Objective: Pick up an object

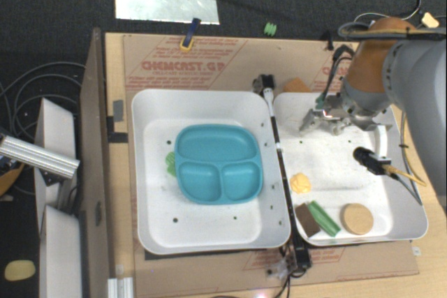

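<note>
Round tan disc (357, 218), flat, ungrasped.

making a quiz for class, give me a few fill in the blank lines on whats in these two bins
1. The blue divided plate lies in the ____ bin.
2. The round tan disc lies in the ____ bin.
3. The green stick lies right beside the ____ block.
4. The gripper hangs over the ____ bin.

Missing words: left; right; brown; right
</note>
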